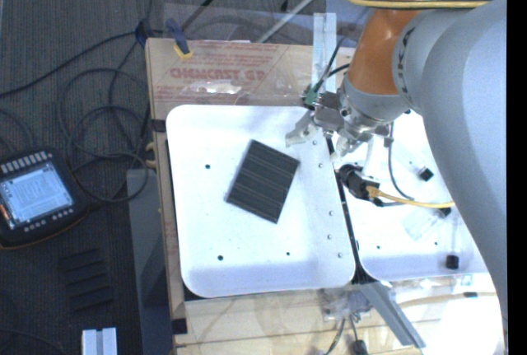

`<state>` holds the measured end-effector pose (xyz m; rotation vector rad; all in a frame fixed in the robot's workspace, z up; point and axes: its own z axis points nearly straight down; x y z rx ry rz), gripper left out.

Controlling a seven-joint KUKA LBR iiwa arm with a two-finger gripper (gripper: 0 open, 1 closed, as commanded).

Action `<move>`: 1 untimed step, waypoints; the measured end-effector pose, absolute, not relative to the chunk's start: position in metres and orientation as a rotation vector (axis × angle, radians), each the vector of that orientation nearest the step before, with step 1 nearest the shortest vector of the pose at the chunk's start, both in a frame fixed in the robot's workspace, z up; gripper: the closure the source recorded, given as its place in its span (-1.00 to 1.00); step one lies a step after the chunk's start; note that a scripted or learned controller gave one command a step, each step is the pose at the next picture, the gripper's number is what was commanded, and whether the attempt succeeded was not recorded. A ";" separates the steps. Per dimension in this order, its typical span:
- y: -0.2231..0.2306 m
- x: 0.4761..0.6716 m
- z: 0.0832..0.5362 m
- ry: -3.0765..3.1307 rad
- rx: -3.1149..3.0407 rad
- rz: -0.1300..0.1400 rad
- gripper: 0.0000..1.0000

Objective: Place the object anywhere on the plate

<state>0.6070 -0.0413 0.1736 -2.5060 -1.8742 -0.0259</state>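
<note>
Nearest me, the dark ribbed rectangular plate (263, 180) lies flat and slightly turned at the centre of the left shallow white bin (198, 263), well placed to receive a drop. Beyond it, at its one o'clock, the two-finger gripper (336, 131) hangs over the seam between the bins. I cannot tell how its fingers stand, nor make out any object there.

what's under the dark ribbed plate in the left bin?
The dark ribbed plate lies flat on the white floor of the left bin, tilted diagonally. Bare floor with small dots surrounds it. The floor directly beneath is covered, so anything there can't be seen.
</note>
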 end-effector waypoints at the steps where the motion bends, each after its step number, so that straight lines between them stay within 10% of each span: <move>1: 0.064 0.630 0.267 -1.724 -2.628 0.006 -1.00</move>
